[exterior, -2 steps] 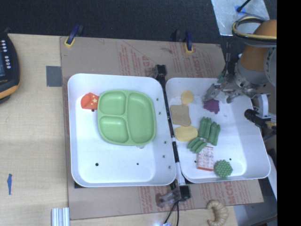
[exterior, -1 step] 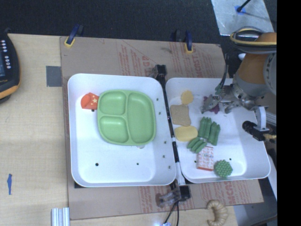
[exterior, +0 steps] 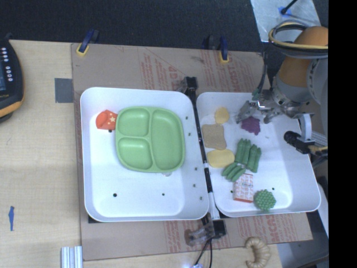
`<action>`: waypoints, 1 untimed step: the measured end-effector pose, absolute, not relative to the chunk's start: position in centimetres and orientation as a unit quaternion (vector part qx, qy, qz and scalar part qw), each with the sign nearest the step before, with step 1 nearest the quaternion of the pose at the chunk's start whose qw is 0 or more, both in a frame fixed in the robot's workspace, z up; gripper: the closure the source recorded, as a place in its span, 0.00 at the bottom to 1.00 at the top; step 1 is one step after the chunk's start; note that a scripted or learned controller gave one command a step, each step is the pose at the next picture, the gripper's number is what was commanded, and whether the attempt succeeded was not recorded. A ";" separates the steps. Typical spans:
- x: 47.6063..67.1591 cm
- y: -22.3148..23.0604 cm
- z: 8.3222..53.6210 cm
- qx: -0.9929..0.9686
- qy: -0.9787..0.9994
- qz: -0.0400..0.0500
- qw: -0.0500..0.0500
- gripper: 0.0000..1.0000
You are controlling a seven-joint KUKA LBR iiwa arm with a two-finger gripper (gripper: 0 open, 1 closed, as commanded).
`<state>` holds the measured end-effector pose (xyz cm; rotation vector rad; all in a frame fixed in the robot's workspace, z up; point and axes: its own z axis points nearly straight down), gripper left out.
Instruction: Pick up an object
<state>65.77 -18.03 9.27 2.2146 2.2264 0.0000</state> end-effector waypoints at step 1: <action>65.7 -18.1 10.4 0.705 0.710 -0.001 0.000 1.00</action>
